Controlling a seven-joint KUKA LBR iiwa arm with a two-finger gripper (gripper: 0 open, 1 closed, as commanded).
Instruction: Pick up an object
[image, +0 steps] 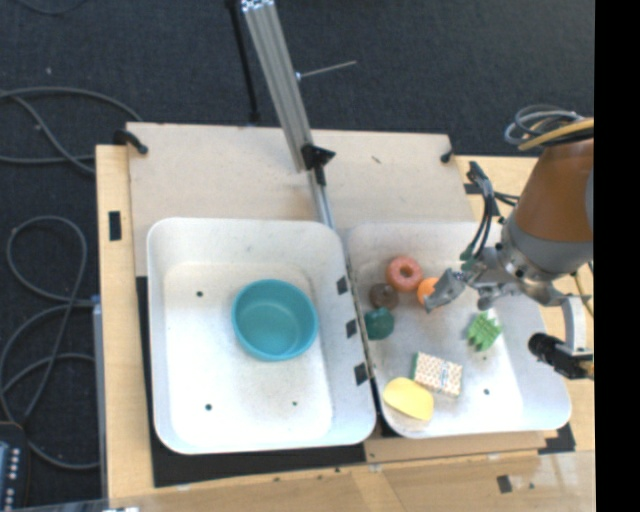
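Note:
My gripper (466, 291) hangs over the right bin (540, 405), at its upper right part. A small orange ball (427, 288) lies just left of it, touching or nearly touching its grey tip. A green toy (483, 331) lies right below the gripper. Further left are a pink ring (404, 272), a small brown piece (383, 295) and a teal block (379, 323). A patterned box (438, 373) and a yellow, rounded object (408, 398) lie near the bin's front edge. I see nothing held.
The left bin (180, 250) holds a teal bowl (275, 318) at its middle. A slanted metal post (290, 100) rises behind the two bins. Cables lie on the dark floor at the left.

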